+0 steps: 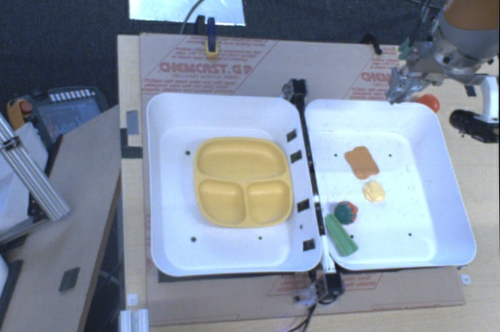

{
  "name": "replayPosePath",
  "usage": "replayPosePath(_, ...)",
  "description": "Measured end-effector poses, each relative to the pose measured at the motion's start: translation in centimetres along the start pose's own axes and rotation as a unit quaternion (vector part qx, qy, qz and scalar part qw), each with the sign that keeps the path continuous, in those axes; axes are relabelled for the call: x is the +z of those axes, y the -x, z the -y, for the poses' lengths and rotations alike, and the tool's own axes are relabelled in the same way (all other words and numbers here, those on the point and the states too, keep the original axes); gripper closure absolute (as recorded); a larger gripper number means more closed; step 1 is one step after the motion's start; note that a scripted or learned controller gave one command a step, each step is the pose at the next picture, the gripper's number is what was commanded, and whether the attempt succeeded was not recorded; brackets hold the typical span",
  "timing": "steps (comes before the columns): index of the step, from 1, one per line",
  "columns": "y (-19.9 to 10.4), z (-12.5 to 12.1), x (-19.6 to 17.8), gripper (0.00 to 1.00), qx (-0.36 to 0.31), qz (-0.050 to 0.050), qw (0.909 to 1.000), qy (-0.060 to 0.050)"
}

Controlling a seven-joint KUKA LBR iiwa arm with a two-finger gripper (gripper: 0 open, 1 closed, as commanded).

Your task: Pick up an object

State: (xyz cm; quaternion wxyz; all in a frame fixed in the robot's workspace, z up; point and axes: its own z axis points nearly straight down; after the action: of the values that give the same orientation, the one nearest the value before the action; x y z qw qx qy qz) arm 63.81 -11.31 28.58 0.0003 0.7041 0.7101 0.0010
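A flat orange-brown piece point(362, 162) is lying in the right bin point(445, 166), beside a pale yellow lump point(373, 190). The jaws' state cannot be told as the gripper point(398, 91) is hovering over the bin's far rim.

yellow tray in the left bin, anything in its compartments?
Empty. The yellow tray lies flat in the left bin; all three compartments show bare yellow plastic.

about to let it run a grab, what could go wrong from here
The gripper hangs over the far rim of the right bin, so a straight descent might strike the rim. The green piece lies against the bin's left wall and touches the small round toy, so a grab there may catch the wall or both things. The brown piece and yellow piece look flat and may slip out.
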Motion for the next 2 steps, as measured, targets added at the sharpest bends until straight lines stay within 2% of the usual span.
replayPosePath(1, -4.1, 2.1, 1.8, 1.00, 0.000, 0.000, 1.0000, -0.002)
replayPosePath(2, -9.3, 4.1, 1.6, 1.00, 0.000, -0.001, 1.0000, -0.001)
